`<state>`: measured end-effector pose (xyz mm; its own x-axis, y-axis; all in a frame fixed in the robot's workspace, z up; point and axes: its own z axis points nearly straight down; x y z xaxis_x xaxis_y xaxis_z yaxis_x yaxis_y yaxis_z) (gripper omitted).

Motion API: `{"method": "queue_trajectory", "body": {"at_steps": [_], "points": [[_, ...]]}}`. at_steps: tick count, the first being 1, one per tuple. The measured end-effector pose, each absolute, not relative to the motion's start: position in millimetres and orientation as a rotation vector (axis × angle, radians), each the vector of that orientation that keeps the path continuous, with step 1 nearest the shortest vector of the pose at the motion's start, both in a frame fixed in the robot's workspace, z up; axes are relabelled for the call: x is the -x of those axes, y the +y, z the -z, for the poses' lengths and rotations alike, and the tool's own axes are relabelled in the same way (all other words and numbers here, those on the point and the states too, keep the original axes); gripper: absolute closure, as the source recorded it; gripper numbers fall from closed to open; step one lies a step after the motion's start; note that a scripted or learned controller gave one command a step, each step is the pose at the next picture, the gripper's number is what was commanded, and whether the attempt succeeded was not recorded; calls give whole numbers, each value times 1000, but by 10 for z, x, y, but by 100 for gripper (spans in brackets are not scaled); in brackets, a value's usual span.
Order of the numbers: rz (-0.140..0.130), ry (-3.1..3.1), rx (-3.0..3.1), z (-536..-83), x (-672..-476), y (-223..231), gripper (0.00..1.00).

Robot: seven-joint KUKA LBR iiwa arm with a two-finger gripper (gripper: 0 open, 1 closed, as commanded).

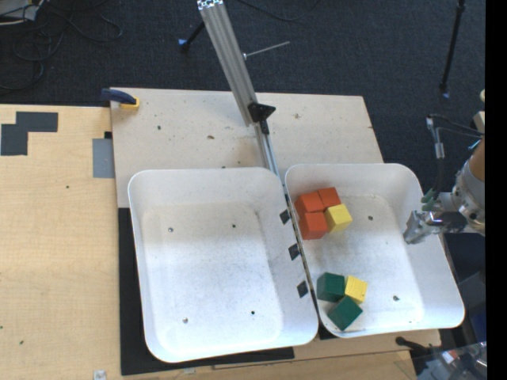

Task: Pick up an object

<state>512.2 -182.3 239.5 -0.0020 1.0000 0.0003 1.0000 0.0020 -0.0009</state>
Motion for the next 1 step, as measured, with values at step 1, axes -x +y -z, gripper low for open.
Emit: {"method": "queue_trajectory", "body": {"at_steps": [1], "points": [[2,-2225,2215,-2462,-5195,-1356,100]]}}
